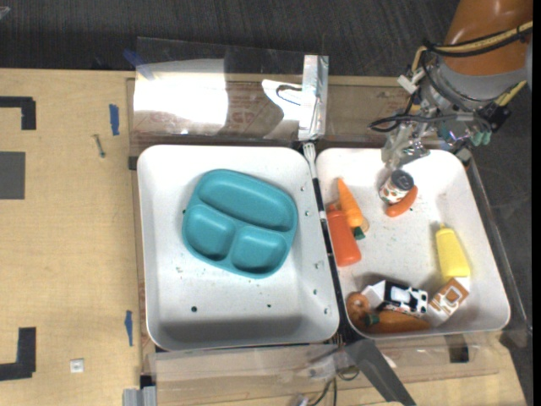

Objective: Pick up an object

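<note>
My gripper (405,151) hangs over the back of the right bin (485,227), open, with nothing between its fingers. Just below it lie a small round white-and-brown toy (393,188) and a red curved piece (403,202) touching it. Further left are an orange carrot-like toy (349,203) and an orange block (342,238) along the bin's left wall. A yellow block (452,252) lies toward the right. At the front sits a cluster: a black-and-white toy (404,296), an orange round piece (360,304) and a small tan box (449,298).
The left bin (161,252) holds a teal divided plate (239,222). A clear plastic sheet and a metal upright (313,96) stand behind the bins. The grey arm with its orange band (486,15) and loose cables reaches in at the top right.
</note>
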{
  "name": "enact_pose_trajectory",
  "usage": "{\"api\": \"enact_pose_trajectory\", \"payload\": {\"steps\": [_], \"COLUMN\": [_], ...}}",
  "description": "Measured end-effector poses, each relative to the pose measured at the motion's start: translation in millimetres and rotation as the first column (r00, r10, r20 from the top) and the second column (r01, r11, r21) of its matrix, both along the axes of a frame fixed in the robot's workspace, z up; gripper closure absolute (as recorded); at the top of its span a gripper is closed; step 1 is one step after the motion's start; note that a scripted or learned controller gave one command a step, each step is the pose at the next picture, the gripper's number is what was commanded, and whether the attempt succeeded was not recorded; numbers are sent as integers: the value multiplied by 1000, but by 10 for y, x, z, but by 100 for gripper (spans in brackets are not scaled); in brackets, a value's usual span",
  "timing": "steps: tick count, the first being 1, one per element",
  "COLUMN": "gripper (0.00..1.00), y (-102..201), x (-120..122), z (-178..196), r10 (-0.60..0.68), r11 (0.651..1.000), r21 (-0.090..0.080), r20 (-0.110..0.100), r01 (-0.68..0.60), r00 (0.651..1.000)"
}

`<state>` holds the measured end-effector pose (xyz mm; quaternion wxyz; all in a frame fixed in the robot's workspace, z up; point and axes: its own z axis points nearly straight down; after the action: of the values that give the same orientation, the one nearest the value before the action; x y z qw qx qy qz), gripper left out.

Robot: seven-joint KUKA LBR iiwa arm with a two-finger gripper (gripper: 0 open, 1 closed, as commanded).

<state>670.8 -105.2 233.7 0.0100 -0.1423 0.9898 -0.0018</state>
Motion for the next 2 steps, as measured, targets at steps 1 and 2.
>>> {"api": "enact_pose_trajectory", "payload": {"steps": [1,2], "gripper": [100,100], "y": [14,102], "x": [7,-17], "z": [77,509], "r10": [-1,-86], "r11": [1000,996], "r21": [3,2], "r20": [4,-5], "r01": [1,86], "r00": [1000,996]}}
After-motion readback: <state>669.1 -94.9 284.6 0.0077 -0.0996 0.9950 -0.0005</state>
